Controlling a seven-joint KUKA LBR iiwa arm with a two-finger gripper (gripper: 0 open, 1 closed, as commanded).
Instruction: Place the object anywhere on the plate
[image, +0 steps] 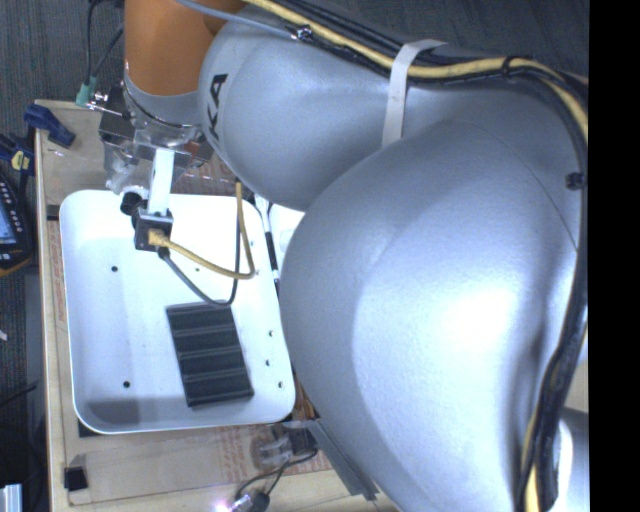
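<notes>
Tool (141, 163) well apart from black block (208, 355)

camera view: fixed above bench (150, 462) | faces down at a slant | grey arm (430, 300) close to lens, right | white bin (95, 300) left

**Desk bearing a white bin**

The desk (150, 465) is a pale board with a brownish grain. A shallow white bin (85, 300) with rounded corners lies flat on it. Just past the bin's right rim shows a sliver of a second white bin (290, 228), the rest of it hidden. Near the bin's front rim a small clear connector (275, 447) with dark wires lies on the board. Off the bin's front left corner sits a small black block (74, 477). Beyond its far left corner a blue clamp (45, 122) sits at the desk's edge.
</notes>
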